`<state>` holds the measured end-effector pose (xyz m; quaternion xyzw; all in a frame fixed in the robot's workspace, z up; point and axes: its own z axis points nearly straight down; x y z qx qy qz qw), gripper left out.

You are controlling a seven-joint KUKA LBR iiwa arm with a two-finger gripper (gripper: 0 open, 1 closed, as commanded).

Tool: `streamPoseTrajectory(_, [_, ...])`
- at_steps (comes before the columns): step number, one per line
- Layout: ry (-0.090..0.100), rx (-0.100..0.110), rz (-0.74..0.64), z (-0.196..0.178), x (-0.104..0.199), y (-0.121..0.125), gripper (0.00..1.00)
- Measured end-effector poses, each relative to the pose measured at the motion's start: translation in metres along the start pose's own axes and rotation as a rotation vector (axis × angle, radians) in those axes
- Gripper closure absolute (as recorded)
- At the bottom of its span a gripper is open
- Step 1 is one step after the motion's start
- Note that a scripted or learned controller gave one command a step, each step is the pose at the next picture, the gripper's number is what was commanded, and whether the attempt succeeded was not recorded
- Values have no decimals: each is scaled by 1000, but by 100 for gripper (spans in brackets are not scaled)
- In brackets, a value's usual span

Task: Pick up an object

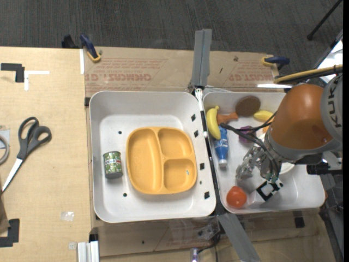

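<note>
Metal two-finger gripper (252, 168) low in right shallow white plastic bin (305, 198), its grasp impossible to tell; round glossy red tomato (236, 197) just beside it; curved yellow banana (213, 123) near bin's left wall.

Grey arm (334, 105) w/ big rounded orange band (301, 119), dark cables near wrist, metallic silver pincer (252, 165) w/ black-white block.

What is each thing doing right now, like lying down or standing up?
Green can: lying on its side, left bin.
Yellow tray: flat, nothing in it.
Banana: lying by the right bin's wall.
Blue tube: lying flat.
Tomato: resting apart from the hand.
Scissors: closed, on the bench.
</note>
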<state>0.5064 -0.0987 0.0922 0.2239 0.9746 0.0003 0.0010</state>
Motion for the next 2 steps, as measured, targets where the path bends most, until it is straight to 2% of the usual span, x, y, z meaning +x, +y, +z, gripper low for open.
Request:
streamPoseTrajectory(1, [-4, 0, -146, -94, -101, -74, 100])
streamPoseTrajectory(2, [-1, -4, -423, -25, -95, -67, 100])
